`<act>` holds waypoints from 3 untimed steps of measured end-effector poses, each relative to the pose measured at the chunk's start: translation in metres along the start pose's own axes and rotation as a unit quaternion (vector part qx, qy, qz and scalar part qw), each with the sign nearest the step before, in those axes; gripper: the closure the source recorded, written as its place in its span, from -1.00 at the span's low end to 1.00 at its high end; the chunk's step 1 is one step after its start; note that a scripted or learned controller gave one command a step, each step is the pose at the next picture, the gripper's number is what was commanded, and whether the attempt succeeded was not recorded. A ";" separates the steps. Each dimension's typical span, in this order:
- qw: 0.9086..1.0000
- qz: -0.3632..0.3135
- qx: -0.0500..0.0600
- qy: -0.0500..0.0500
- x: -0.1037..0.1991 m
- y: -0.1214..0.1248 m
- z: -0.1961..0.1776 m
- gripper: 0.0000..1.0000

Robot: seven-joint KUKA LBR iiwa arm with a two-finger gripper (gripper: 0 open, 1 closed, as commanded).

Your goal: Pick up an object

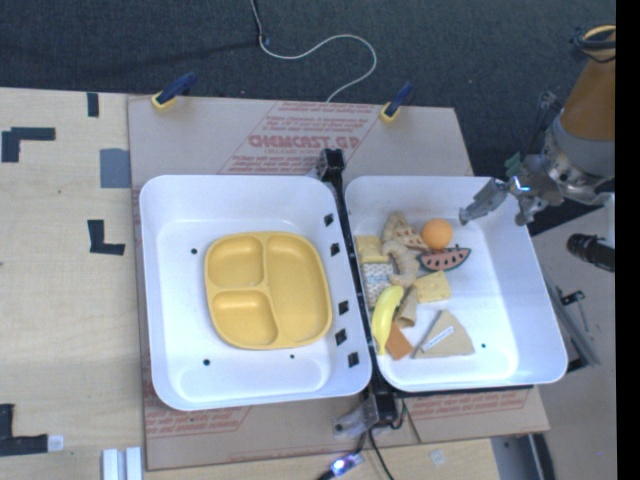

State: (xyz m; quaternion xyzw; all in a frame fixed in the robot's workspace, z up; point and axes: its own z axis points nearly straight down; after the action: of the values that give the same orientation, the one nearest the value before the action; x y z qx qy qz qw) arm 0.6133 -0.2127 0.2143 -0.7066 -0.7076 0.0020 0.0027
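Note:
The right bin (520,308) holds a heap of toy food: an orange ball (436,233), a watermelon slice (445,259), a banana (386,313), a pale yellow cube (432,288), a tan knobbly piece (400,238) and a flat tan wedge (448,338). My gripper (493,214) hangs over the bin's upper right corner, up and to the right of the orange ball. Its fingers are spread, so it is open, with nothing between them.
The left bin (170,268) carries a yellow divided plate (268,290). A black ridge (345,268) separates the two bins. Both stand on a cardboard sheet (290,138) held by two clamps at the back. A white cable (320,48) loops behind.

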 end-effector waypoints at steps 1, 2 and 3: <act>1.000 0.000 -0.001 0.000 0.001 -0.007 0.046 -1.00; 1.000 0.000 -0.001 0.000 0.012 -0.008 0.100 -1.00; 1.000 -0.001 -0.002 -0.001 0.013 -0.008 0.132 -1.00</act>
State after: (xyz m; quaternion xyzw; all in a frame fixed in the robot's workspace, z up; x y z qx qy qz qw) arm 0.6048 -0.1992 0.0828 -0.7062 -0.7080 0.0011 0.0001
